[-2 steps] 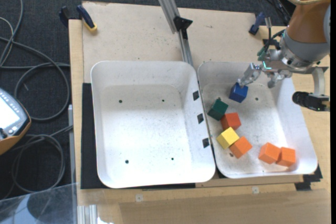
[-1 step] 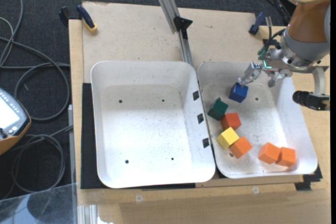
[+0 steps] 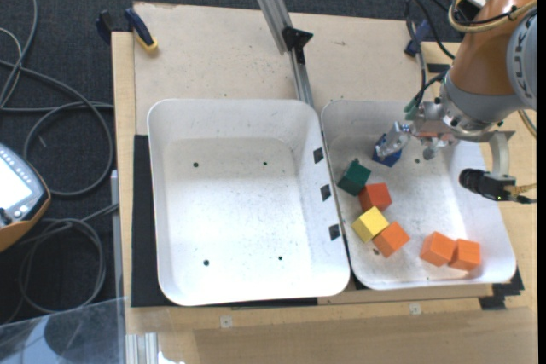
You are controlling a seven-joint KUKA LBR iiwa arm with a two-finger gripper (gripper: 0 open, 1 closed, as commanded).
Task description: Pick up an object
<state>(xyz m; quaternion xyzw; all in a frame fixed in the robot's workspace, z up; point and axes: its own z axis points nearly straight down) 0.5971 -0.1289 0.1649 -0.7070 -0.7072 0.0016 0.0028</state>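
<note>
In the right bin [image 3: 503,256], hand [image 3: 409,139] hovers w/ a blue object [image 3: 388,150] at its tip; can't tell if it's gripped. Green block [image 3: 353,178] sits just below-left of it. You should lift slow, straight up, and confirm hold.

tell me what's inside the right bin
Right bin holds a green block, a yellow block and four orange blocks. The arm covers its far right corner.
</note>
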